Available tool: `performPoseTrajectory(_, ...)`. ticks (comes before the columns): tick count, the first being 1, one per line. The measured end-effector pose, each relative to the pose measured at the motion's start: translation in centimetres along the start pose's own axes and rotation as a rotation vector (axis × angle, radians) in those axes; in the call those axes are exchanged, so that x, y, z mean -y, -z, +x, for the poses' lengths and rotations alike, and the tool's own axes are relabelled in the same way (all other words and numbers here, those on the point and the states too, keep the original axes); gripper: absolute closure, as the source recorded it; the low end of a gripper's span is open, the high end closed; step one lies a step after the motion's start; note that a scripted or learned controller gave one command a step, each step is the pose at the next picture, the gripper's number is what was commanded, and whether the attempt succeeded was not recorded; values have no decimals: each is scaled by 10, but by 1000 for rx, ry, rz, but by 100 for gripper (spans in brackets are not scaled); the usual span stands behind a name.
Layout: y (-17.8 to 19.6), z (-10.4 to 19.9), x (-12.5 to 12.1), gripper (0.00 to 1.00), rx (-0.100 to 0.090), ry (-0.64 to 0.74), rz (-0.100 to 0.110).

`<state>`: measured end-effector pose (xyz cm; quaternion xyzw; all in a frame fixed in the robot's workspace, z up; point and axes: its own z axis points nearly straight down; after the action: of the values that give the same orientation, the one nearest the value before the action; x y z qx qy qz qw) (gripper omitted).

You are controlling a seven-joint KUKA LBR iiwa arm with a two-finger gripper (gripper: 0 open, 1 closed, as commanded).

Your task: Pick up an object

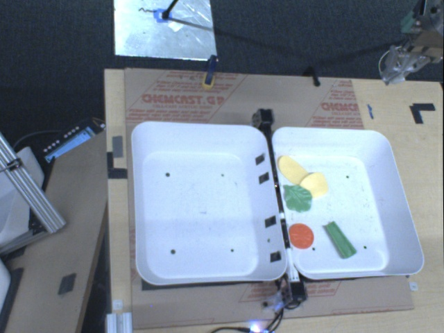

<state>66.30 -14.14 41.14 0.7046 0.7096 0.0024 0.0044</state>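
Two shallow white bins are shown side by side on a counter (229, 92) covered with printed brown board.

Nearest the camera, at the front of the right bin (388, 186), a green block (340, 239) is seen lying at a slant, with an orange disc (301, 236) just beside it on its left, close to the wall shared by the bins. The two are apart.

Behind these, a green leaf (298, 197) is seen near the same wall. A yellow piece (315, 184) touches the leaf at its far right edge, and a second yellow piece (292, 168), an elongated oval, lies just behind, touching or overlapping the first; which of the two cannot be told. All five objects are gathered in the left half of the right bin.

The left bin (201, 200) is shown with a bare white floor marked by four small dark dots.

Black clips (263, 178) are seen along the joint between the bins.

Farthest from the camera, at the upper right, the hand (402, 57) is held well beyond the right bin, over dark floor, well apart from every object. Whether it is released or clenched cannot be told. Nothing is seen between its fingers.

A silver sheet (163, 19) lies on the floor beyond the counter.
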Motion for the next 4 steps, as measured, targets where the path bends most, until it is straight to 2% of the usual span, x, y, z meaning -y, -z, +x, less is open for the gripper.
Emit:
performPoseTrajectory(1, -81, 52, 19, 100, -5, 1, 15)
performPoseTrajectory(2, -43, 132, 31, 100, -6, 6, 4)
performPoseTrajectory(3, -29, 167, 15, 100, -4, 1, 4)
performPoseTrajectory(4, -24, 182, -8, 100, -3, -1, 5)
